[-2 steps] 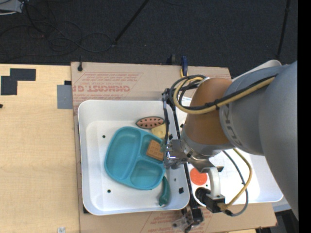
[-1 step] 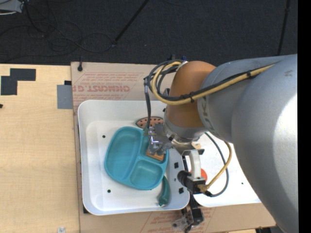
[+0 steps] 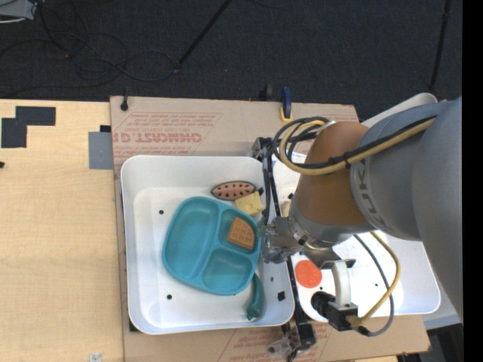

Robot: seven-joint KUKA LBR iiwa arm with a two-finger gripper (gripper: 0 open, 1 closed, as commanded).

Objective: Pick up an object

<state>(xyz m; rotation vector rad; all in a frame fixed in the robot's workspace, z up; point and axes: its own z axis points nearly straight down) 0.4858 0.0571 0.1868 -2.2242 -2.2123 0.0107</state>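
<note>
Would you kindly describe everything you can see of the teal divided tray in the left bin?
The teal divided tray looks like smooth moulded plastic, rounded at its corners, with raised ridges splitting it into three compartments. It lies flat but turned at an angle on the floor of the left bin, right of centre. A brown waffle-patterned piece sits in its upper right compartment; the other compartments look bare. A pale yellow piece lies at its upper rim, and a dark teal piece lies just off its lower right corner.
</note>
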